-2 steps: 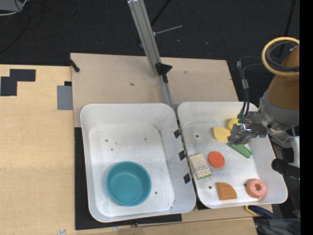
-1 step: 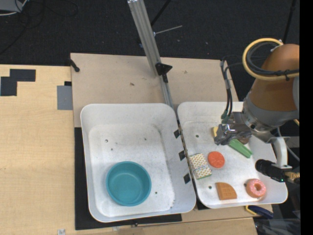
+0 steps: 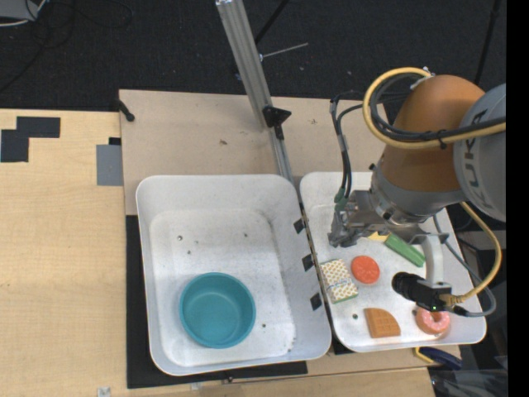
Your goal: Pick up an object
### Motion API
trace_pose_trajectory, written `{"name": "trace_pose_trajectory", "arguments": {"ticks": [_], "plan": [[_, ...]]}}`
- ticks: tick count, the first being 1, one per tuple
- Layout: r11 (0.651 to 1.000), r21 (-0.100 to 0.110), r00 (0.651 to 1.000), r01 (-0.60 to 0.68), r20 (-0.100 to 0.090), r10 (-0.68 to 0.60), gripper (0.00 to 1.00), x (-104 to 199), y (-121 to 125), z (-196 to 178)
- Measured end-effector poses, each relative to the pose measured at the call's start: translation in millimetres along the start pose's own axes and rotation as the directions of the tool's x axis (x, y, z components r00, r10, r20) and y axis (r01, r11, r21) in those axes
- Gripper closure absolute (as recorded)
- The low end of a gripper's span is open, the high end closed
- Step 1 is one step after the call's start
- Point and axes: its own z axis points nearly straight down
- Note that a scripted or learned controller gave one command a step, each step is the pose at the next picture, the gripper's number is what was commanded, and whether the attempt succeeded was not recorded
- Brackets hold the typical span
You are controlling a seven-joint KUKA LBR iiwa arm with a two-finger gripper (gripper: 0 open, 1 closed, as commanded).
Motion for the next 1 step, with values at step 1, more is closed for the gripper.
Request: {"name": "trace_pose_trajectory", "arguments": {"ticks": [1], "plan": [[1.000,0.000,1.000,0.000,0.001,0.000,1.00,50.7,5.6,-1.5]]}}
